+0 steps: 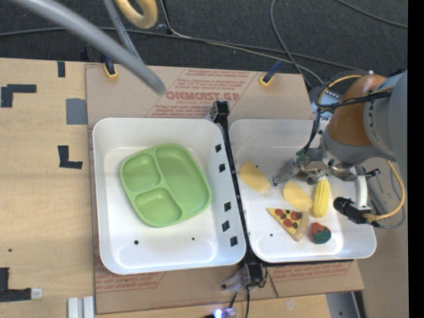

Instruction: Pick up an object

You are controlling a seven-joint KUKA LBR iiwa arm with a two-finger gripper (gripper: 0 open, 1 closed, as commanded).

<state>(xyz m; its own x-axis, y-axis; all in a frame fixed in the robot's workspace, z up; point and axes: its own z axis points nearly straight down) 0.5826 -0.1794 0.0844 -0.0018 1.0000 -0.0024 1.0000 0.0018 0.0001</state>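
Left bin (106,197): green divided plate (164,184). Right bin (278,134): toy food, pizza slice (287,220), corn (321,197). End effector (299,170) state: cannot tell.

We see the arm (381,114) as a fat grey housing with a rounded orange band (350,121) above the wrist. Below the band sits a grey collar, then darker metal hardware at the gripper (298,167), small and partly blurred. A white bracket (361,189) hangs off the side, ending in a black cylindrical part (346,207). We count thin dark cables looping around the wrist, plus a yellowish cable (391,207) curling past the bracket. No markings legible to us.
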